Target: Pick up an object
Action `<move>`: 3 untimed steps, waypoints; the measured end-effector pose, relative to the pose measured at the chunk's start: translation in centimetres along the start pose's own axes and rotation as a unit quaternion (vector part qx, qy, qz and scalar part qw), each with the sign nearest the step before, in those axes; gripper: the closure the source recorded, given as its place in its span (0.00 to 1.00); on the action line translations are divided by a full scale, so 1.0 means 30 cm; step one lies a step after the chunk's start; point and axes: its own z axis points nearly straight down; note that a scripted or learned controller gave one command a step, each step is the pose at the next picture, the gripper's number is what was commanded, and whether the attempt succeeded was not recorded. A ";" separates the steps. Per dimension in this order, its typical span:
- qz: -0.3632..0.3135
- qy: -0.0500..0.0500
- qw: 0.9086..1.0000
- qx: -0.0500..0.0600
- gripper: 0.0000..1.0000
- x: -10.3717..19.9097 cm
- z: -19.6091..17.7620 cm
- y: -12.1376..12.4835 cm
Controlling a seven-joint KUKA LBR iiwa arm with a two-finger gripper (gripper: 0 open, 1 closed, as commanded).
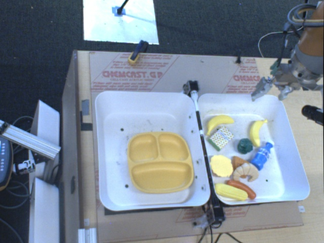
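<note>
**Gripper spread above the far rim of the toy bin**

At the upper right of the frame the gripper (pixel 272 89) hangs over the back edge of the right bin (pixel 291 151), its two fingers (pixel 258 91) spread apart with nothing between them. Below it, in the right bin, lie the toys: a banana (pixel 219 122) at the upper left beside a small checkered box (pixel 221 137), a second banana (pixel 258 131) standing nearly upright, a dark green ball (pixel 245 146), a blue bottle (pixel 261 156), a yellow round piece (pixel 220 165), a croissant (pixel 245 172) and a hot dog (pixel 236 191) near the lower edge. The left bin (pixel 109 151) holds a yellow divided tray (pixel 160 162), lying flat in its middle.
</note>
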 end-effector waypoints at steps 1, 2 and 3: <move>0.001 0.001 1.000 0.003 0.00 -0.076 0.483 -0.071; 0.001 0.000 1.000 0.001 0.00 -0.079 0.526 -0.162; 0.000 0.000 1.000 -0.001 1.00 -0.080 0.488 -0.157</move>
